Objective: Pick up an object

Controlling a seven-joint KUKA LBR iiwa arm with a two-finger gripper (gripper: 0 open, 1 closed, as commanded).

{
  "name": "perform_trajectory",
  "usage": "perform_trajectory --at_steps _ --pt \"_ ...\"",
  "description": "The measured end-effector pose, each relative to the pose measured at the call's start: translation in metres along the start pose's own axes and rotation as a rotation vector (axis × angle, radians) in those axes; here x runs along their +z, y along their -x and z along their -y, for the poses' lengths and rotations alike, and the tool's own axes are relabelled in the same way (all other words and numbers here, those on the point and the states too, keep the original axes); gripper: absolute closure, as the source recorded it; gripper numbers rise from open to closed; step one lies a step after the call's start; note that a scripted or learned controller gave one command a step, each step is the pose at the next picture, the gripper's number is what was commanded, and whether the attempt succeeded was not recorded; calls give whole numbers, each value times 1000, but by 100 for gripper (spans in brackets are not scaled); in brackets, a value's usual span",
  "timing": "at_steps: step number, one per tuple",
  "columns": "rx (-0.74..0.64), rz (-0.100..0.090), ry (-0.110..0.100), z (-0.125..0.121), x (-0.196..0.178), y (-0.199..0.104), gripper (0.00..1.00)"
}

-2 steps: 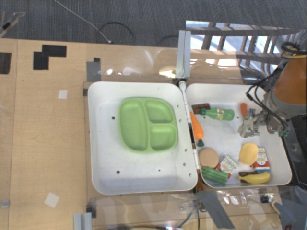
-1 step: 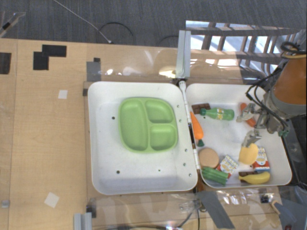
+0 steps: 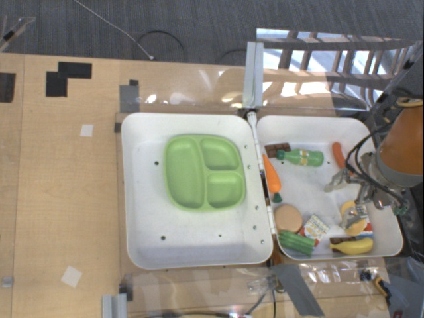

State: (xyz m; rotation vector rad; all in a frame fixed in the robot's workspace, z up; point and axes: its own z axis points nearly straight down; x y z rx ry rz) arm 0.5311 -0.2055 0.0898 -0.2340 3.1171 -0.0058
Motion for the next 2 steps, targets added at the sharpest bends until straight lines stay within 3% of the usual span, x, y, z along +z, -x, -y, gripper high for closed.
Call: perform_trajectory --at_steps 1,2 --pt "78 -3 2 11 3 93 0" --pt "80 12 -2 12 -13 97 100"
